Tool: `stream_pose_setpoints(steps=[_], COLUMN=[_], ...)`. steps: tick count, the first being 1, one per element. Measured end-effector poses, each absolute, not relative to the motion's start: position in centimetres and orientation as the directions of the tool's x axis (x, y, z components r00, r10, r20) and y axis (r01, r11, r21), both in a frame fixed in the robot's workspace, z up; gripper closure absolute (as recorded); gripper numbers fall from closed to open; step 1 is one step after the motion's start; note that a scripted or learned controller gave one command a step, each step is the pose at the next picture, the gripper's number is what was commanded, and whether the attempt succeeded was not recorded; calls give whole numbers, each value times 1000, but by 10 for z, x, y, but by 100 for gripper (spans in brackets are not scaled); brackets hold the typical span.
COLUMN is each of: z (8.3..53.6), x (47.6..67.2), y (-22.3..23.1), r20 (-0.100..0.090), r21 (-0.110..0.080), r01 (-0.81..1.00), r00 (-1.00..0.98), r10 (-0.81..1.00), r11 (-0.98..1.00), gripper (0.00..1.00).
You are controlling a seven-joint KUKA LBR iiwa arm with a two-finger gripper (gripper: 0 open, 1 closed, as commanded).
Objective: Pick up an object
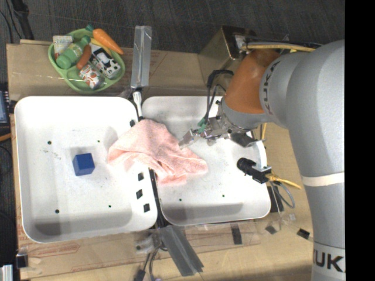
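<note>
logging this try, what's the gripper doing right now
gripper: at the pink cloth's right edge, cannot tell if open or closed.

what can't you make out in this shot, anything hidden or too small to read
- Claw, camera view: small and metallic against the white right bin; open or shut is unreadable.
- Pink cloth, camera view: drapes over the divider between the bins, hiding whatever lies beneath.
- Green bowl, camera view: its packets and toy vegetables are too small to identify.

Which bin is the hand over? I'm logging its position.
The right bin: the hand hangs there, by the pink cloth; the left bin holds a blue cube.
</note>
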State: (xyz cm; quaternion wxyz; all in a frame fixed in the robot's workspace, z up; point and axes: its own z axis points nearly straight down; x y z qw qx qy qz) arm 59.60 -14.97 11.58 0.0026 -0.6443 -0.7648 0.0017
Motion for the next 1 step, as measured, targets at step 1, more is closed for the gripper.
stream_pose_setpoints(steps=[1], z=[92], x=[562], y=[-152], r20=[2], r21=[-2], r01=[948], r00=[-319], r10=[948], r11=[319], gripper=[0])
